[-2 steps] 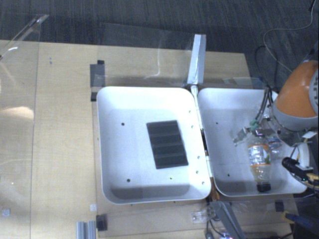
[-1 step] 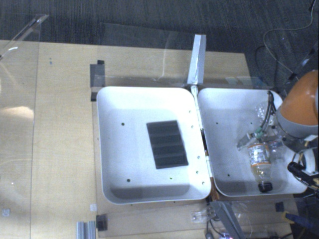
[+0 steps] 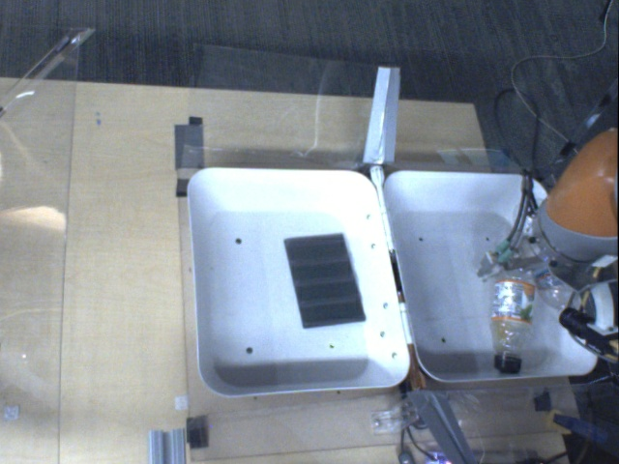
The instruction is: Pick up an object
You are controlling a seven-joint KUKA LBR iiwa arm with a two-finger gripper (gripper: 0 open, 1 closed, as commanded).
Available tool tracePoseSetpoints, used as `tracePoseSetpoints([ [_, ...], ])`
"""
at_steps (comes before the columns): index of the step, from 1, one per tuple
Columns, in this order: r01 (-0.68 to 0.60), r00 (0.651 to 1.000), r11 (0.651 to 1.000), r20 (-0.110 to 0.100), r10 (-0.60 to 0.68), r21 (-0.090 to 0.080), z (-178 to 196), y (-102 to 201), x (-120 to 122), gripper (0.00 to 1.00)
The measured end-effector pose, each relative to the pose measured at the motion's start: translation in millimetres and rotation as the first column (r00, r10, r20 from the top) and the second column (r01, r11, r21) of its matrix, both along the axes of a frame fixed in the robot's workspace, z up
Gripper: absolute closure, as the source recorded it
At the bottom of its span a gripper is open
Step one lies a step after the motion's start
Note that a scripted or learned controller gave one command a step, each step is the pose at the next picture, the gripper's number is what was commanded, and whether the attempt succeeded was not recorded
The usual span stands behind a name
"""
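At the right of the frame, your gripper (image 3: 513,259) hung over the right bin (image 3: 435,259), touching the clear bottle (image 3: 510,319) lying there. You couldn't tell its grip.

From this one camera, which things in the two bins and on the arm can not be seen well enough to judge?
- Gripper, camera view: the arm's own wrist covers it, so its state and any contact with the clear bottle are unclear.
- Bottle label: too small and blurred to read.
- Arm: cut off by the right edge.
- Dark ridged pad in the left bin: material unclear.
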State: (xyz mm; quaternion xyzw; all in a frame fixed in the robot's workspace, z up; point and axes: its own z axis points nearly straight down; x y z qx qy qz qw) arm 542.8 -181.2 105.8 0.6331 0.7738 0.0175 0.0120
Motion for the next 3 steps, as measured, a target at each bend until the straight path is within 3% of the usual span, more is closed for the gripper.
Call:
tracePoseSetpoints([
  [1,-0.003,1.0,1.0,-0.006,0.003,0.005,-1.4,2.5,-1.0,0.0],
  [2,-0.075,0.997,0.997,-0.033,0.076,0.011,-15.4,-5.2,14.0,0.0],
  [3,-0.116,0.993,0.993,-0.026,0.116,0.006,-15.7,-5.6,10.4,0.0],
])
